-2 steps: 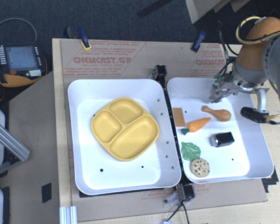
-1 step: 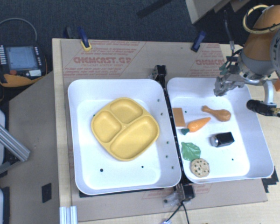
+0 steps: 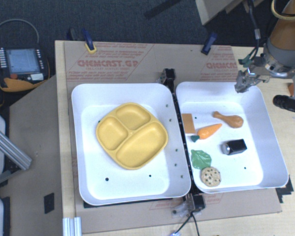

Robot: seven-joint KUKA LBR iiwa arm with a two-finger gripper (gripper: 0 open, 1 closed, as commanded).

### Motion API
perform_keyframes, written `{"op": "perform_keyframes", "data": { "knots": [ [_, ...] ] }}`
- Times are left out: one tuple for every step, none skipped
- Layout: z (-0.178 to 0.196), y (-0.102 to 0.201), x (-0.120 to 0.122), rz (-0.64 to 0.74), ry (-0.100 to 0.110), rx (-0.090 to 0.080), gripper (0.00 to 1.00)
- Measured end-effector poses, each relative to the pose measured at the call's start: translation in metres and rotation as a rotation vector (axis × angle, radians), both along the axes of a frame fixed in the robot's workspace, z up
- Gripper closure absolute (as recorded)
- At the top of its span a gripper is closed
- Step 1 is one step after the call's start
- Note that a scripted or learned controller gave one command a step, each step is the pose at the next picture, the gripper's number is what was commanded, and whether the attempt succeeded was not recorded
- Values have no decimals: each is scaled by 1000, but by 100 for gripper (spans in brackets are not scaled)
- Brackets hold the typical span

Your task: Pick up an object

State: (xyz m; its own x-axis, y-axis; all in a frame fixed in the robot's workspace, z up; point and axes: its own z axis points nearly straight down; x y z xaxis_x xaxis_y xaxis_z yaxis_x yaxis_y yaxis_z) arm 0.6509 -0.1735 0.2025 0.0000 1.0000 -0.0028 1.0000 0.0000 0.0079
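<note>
The right bin (image 3: 265, 132) holds several small objects: a tan chicken drumstick (image 3: 228, 119), an orange carrot (image 3: 207, 131), a brown rectangular block (image 3: 188, 123), a black and silver cylinder (image 3: 234, 147), a green leaf (image 3: 201, 158) and a round cookie (image 3: 210, 176). My gripper (image 3: 245, 80) hangs over the far edge of the right bin, up and to the right of the drumstick, apart from every object. Nothing shows between its fingers.
The left bin (image 3: 83, 132) carries a yellow divided plate (image 3: 132, 134) at its middle. Blue clamps (image 3: 90, 42) sit on the cardboard's far edge. A pendant with a screen (image 3: 20, 65) lies off the bench at the left.
</note>
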Motion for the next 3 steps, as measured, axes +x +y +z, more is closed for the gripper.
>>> {"op": "perform_keyframes", "data": {
  "knots": [
    [15, 0, 1, 1, 4, 1, 100],
    [8, 56, -4, 5, 11, 5, 100],
    [5, 107, -23, 5, 11, 5, 100]
  ]
}}
